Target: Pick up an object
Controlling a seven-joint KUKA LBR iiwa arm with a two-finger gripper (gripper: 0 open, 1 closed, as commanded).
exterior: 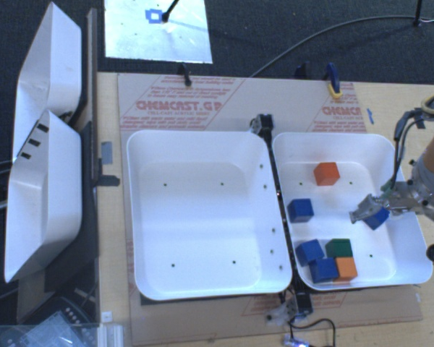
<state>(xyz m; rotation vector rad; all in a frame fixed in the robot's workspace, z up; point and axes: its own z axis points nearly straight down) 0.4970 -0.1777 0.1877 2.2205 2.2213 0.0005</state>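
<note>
Down front we've got an orange block [346,267] in the right bin [405,262]; gripper [370,213] is pinching a blue block [377,218].

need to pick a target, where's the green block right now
The green block sits in the right bin, near its front edge, in a cluster with an orange block just in front and two blue blocks to its left.

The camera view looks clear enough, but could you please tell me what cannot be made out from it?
- Hand: a blue block sits at its tip, but too small and blurred to tell whether it is gripped.
- Arm: cut off by the right edge.
- Stacked blocks at the right bin's front, blue block and orange block: overlapping, so their contact is unclear.
- Printed lettering on the bench: partly blurred.
</note>
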